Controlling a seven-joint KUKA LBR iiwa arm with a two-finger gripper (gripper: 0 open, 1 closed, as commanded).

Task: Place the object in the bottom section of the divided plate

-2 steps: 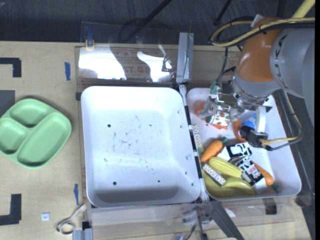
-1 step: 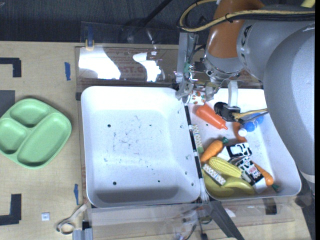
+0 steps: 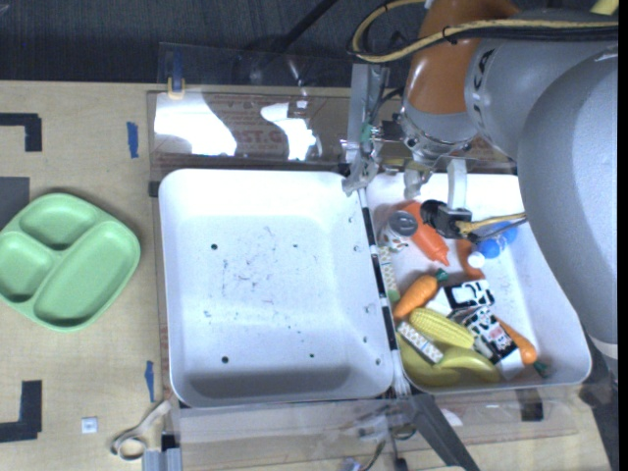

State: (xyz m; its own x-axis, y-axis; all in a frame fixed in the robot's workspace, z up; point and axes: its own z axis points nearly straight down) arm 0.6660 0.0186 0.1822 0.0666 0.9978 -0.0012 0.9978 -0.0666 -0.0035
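The green divided plate [image 3: 67, 260] lies on the bench at the far left, outside the bins, with two small sections at its top and one long section at its lower right. My gripper [image 3: 414, 173] hangs over the back left corner of the right bin [image 3: 561, 314], far from the plate. Just below it lie a grey round piece [image 3: 402, 224] and an orange carrot-shaped toy [image 3: 430, 235]. Further forward are a second carrot [image 3: 416, 291], a yellow corn cob [image 3: 442, 328], a banana [image 3: 449, 367] and a black-and-white box [image 3: 478, 309].
The left bin [image 3: 265, 283] stands between the plate and the right bin. A blue piece [image 3: 491, 244] and an orange piece [image 3: 521, 342] lie on the right bin's right side. Black tape marks [image 3: 22, 130] sit on the bench around the plate.
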